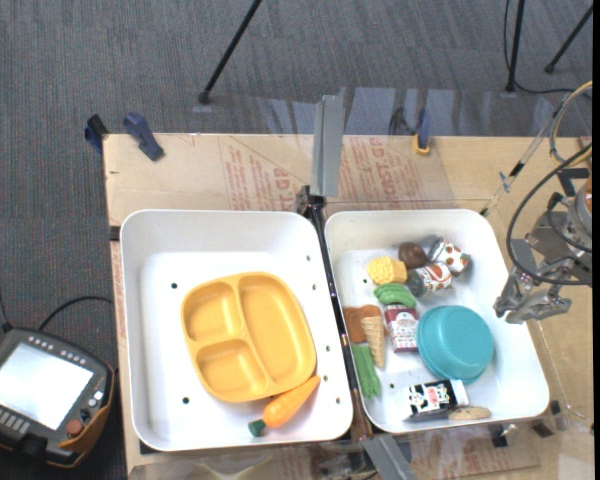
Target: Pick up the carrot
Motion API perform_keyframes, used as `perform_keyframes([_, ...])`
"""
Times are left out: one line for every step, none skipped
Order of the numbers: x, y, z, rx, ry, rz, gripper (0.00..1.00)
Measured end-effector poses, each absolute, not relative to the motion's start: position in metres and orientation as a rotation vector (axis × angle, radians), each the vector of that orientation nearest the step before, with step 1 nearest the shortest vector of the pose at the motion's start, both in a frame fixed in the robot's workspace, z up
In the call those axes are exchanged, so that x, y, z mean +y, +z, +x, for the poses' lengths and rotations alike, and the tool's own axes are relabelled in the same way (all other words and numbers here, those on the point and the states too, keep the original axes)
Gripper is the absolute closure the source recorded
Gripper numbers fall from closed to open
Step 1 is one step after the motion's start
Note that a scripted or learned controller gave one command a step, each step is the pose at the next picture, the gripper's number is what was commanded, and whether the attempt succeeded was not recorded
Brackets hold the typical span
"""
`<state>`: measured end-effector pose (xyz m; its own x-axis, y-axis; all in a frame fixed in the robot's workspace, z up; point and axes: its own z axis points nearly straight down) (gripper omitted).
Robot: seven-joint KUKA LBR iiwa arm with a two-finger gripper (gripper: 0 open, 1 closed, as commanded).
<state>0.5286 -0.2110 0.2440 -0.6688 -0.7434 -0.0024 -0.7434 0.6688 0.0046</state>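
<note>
- Camera view: the carrot (292,402) lies in the left bin (160,238), low in the frame, touching the lower right edge of the yellow divided plate (248,336).
- At the frame's right edge, the gripper (525,306) hangs just past the right bin (435,223); whether its jaws are apart or together cannot be told.
- A teal bowl (455,342) sits among toy foods in the right bin.

Evenly and brightly lit from overhead, with soft, short shadows under the yellow tray (248,336) and teal bowl (456,342). Mild glare on the white bins (150,258). Slightly soft throughout, grainy on the dark carpet (100,48); small toys blurred.
</note>
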Motion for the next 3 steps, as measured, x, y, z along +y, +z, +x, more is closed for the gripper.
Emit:
perform_keyframes([-0.212, 0.312, 0.496, 2.705, 0.002, -1.589, 1.0])
perform_keyframes([-0.194, 0.192, 0.474, 2.661, 0.022, -1.679, 1.0])
perform_keyframes([-0.21, 0.255, 0.525, 2.68, -0.004, -1.627, 1.0])
